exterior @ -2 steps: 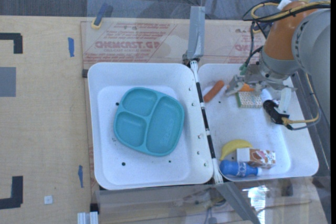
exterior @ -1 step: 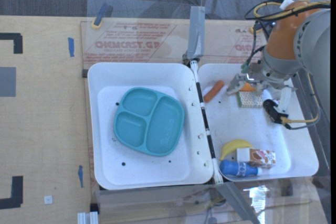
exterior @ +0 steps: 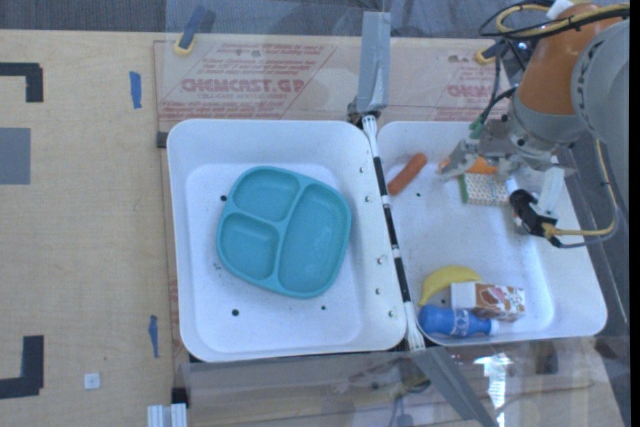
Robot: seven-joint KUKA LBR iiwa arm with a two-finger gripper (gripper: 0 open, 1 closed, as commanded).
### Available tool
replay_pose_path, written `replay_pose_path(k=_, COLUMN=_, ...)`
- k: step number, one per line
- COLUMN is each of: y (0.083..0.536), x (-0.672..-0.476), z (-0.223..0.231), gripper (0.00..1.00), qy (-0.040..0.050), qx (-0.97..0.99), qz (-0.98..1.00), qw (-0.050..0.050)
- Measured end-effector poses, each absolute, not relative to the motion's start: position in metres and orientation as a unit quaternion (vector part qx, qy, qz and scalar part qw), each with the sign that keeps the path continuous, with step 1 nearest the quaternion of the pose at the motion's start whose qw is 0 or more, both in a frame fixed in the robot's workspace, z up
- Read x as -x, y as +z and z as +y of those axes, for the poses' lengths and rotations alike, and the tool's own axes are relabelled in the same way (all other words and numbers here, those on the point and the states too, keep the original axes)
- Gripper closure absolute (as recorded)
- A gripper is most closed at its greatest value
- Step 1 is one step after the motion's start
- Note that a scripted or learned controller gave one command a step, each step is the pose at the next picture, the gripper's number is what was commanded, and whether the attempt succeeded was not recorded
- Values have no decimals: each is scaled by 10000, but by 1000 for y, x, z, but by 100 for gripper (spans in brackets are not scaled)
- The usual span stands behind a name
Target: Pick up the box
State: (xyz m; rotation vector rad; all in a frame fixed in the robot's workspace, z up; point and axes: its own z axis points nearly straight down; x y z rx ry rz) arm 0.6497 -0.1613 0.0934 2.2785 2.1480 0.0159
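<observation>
A small white and brown box [exterior: 487,299] lies on its side near the front of the right bin [exterior: 570,300], between a yellow banana [exterior: 447,279] and a blue bottle [exterior: 455,323]. My gripper [exterior: 478,158] hangs low over the back of that bin, well away from the box. Right beneath it, touching or nearly touching, sits a small speckled green packet with an orange top [exterior: 484,185]. The arm's grey wrist and orange band [exterior: 550,80] cover the bin's back right corner.
An orange carrot-like stick [exterior: 406,173] lies at the right bin's back left. In the left bin [exterior: 190,215] rests a teal divided plate [exterior: 285,230]. A black and yellow cable [exterior: 535,220] loops down beside the gripper.
</observation>
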Motion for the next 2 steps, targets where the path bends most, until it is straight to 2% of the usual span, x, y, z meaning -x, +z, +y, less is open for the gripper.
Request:
replay_pose_path(k=1, y=95, x=-646, z=-146, gripper=0, qy=39, qx=-7267, qz=6869, qw=99)
replay_pose_path(k=2, y=96, x=-614, z=-126, gripper=0, qy=52, qx=-7173, qz=6967, qw=111)
